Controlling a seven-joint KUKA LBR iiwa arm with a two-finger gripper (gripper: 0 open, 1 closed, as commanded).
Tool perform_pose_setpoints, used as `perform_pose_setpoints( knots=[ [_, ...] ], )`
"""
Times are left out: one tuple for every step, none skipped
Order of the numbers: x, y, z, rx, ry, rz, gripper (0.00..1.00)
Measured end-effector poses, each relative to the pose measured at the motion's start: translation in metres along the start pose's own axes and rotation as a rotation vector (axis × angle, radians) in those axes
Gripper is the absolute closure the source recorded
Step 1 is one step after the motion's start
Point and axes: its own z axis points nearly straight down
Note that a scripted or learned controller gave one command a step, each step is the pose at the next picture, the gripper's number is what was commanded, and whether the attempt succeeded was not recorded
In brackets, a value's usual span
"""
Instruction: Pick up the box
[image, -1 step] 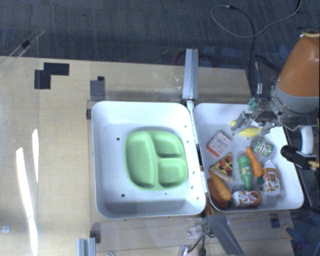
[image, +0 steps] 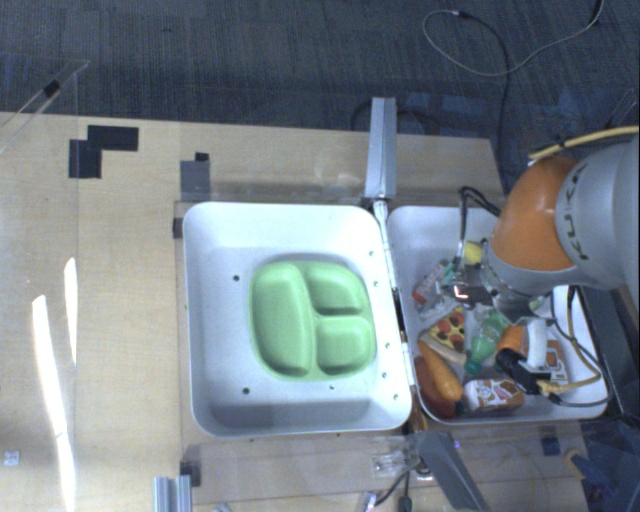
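The arm (image: 570, 225) reaches in over the right bin (image: 420, 235), its orange band bulging just above the wrist. On the grey housing beside that band I can make out a couple of dark letters, seemingly the start of the KUKA name. The end effector (image: 470, 290) sits low among the clutter in that bin; whether it is clenched or released, I cannot tell. A box (image: 493, 396) with a reddish printed label lies at the near edge of that bin, its writing too small to read, just beside a brown bread-like roll (image: 438, 377). The left bin (image: 290, 315) holds a green divided tray (image: 313, 318).
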Motion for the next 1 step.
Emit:
perform_pose_setpoints(
  knots=[
    [-0.0189, 0.0515, 0.0101, -0.009, 0.0, -0.039, 0.0]
  ],
)
